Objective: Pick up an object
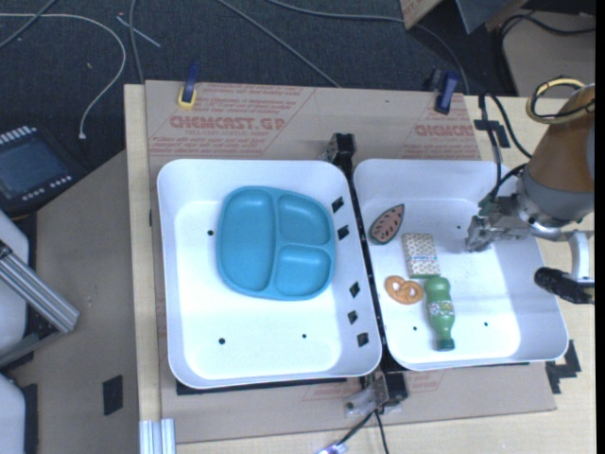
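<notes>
The right bin (529,339) holds a green toy bottle (440,311) lying near its front, a pretzel (405,290) just left of it, a tan cracker (420,253) above those, and a brown leaf-shaped piece (387,223) at the upper left. My gripper (482,230) hangs low over the bin's right half, to the right of the cracker and apart from it. The arm comes in from the right, its orange band (567,159) above the wrist. Nothing shows between the gripper and any object.
The left bin (189,320) carries a blue divided plate (277,242). Black clips run along the seam between the bins (352,253). Blue clamps (190,94) hold the cardboard sheet at the back. Cables trail over the dark floor behind.
</notes>
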`<state>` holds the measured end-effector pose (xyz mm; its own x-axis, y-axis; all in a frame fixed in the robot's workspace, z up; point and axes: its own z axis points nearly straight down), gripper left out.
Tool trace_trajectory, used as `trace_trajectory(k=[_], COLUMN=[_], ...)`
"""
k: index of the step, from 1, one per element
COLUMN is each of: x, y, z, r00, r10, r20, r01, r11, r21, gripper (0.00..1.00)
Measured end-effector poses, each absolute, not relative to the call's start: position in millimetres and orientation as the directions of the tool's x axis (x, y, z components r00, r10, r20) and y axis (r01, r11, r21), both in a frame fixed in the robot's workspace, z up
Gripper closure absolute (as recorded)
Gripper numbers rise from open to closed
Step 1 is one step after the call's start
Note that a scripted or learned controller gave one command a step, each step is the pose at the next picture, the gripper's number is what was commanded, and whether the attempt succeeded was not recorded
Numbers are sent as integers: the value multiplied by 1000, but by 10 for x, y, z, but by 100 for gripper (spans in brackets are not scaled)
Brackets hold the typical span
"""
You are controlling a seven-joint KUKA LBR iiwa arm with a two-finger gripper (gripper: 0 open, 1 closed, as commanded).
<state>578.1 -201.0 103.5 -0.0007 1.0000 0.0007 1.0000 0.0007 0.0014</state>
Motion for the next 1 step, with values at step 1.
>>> trace_trajectory(k=[1], x=[5867], y=[-2096], z=[1581], r00=[0], r10=[1000], r20=[-3], r01=[1000], r11=[0], r21=[7], gripper=[100])
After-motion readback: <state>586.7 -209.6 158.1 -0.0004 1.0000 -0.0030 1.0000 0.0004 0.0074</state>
